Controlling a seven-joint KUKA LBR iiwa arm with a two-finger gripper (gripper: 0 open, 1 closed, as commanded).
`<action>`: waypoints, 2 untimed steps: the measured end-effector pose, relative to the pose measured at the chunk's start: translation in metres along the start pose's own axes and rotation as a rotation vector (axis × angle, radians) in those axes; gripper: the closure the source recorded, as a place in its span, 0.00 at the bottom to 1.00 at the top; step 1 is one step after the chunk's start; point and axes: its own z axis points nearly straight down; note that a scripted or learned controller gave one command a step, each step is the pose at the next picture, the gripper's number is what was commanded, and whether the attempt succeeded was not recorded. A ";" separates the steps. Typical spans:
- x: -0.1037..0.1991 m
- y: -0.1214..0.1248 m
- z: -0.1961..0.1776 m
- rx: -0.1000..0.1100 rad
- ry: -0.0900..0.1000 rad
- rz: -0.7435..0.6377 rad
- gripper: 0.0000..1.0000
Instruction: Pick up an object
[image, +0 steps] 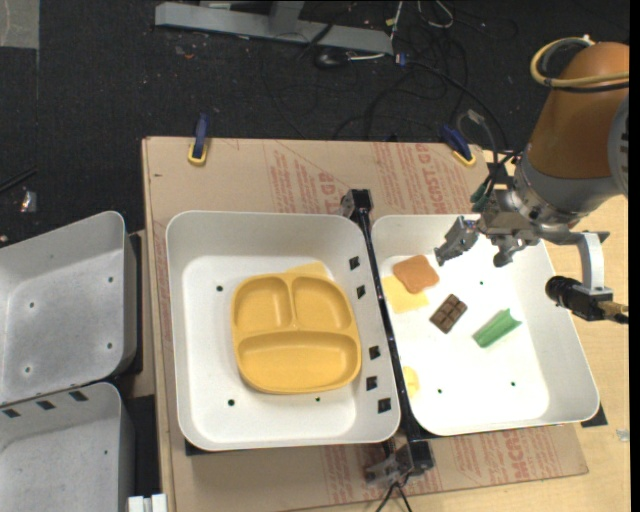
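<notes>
While the arm leans in from the right, we see its hand (478, 240) hanging over the back edge of the right bin (560, 390), its two dark fingers spread fairly wide with nothing between them. Our candidates lie in that bin below and in front of the hand: an orange toast-like slab (415, 273) resting partly on a pale yellow piece (401, 297), a brown chocolate-bar block (448, 314) just beside them, and a green wedge (497, 328) a little further right. A small yellow bit (409, 379) sits near the divider (372, 300). We judge the hand is spread so that it can drop over one piece, and the orange slab is nearest. The loose spacing of the items should help a clean grasp, though the flat slab may slip. The left bin (190, 330) carries a yellow divided plate (296, 335), well apart from the hand. Both bins rest on the brown counter (260, 170).
</notes>
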 end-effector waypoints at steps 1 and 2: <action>0.000 0.002 -0.006 -0.011 -0.001 -0.002 0.00; 0.003 -0.004 0.056 -0.006 0.000 0.000 0.00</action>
